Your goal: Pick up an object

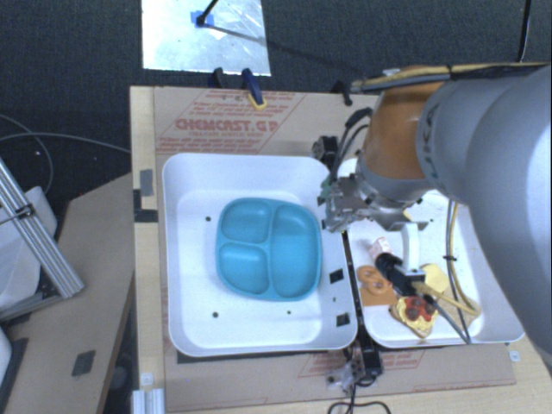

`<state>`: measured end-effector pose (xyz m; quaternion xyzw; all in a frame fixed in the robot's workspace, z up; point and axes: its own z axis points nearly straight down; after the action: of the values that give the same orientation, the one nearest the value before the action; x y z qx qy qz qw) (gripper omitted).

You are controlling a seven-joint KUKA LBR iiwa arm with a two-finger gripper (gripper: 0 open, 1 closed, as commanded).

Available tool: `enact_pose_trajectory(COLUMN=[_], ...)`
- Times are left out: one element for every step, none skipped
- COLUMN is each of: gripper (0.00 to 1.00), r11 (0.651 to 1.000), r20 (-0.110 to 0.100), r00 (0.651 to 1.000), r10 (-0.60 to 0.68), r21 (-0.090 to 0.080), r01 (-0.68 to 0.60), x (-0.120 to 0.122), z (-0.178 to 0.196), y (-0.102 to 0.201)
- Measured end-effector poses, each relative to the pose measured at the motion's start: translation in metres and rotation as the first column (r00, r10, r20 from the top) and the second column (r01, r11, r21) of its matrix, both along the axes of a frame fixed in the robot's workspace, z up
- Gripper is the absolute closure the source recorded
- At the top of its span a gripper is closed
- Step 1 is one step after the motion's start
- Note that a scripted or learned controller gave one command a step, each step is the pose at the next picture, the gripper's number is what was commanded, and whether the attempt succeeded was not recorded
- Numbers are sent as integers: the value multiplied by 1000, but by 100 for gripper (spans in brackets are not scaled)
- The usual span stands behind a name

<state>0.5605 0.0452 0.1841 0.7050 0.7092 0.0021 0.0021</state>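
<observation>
Nothing is lifted yet: the gripper (369, 218) hangs over the right bin (483, 317) above the small objects (405, 287), its grip impossible to tell.

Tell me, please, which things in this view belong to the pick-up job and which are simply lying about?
Belonging to the job:
- grey arm with orange band, over the right white bin
- jumble of small objects in that bin: tan ring, black piece, yellow piece
- blue divided plastic plate in the left white bin

Lying about:
- silver sheet
- blue clamp
</observation>
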Motion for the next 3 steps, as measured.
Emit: enact_pose_trajectory(gripper=[100,100,100], r11=[1000,1000,1000], r20=[-9,-2,4], r00=[1000,1000,1000], r10=[4,-12,0], r21=[3,-4,4], r01=[-4,12,0], x=[-61,-1,-69], z=[13,0,113], y=[56,-36,-13])
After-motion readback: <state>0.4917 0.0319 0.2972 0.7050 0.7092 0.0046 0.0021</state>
